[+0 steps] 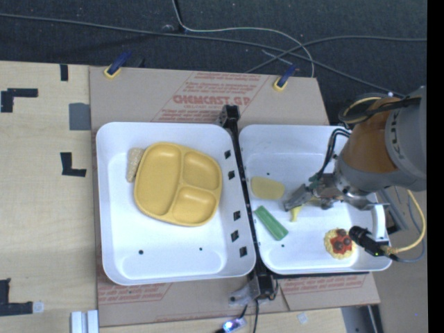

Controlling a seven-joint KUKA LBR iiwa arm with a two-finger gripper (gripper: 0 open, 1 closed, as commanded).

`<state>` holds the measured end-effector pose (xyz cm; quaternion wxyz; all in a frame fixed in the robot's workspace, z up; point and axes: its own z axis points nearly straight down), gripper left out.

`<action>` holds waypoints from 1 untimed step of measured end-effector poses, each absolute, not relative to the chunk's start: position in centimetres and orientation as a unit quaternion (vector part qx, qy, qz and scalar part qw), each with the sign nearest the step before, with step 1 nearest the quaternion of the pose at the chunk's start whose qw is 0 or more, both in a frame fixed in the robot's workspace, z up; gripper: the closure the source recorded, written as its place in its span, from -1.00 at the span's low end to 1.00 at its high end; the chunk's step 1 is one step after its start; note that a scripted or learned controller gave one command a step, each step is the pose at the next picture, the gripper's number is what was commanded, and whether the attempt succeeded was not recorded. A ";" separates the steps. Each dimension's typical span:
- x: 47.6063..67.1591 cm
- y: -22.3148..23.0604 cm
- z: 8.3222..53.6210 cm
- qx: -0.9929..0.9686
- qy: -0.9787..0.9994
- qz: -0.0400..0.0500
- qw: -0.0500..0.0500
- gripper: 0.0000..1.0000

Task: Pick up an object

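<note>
You are seeing the gripper (294,201) hovering in the right bin (291,141) between the yellow disc (266,187) and green stick (270,223); its finger state cannot be determined.

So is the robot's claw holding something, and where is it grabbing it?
It cannot be told. The gripper hovers low in the right bin, near the pale yellow piece and green stick.

Left bin (118,255) and right bin (305,141) look like smooth, slightly glossy white plastic; the yellow divided tray (177,184) at left centre seems satin plastic; beneath lies matt brown cardboard (208,96); upper frame shows rough dark carpet (83,12); far left, pale wood-look benchtop (35,200).
</note>
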<state>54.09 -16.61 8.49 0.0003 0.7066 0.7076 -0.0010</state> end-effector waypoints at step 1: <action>54.2 -16.6 9.8 0.706 0.708 0.000 0.001 1.00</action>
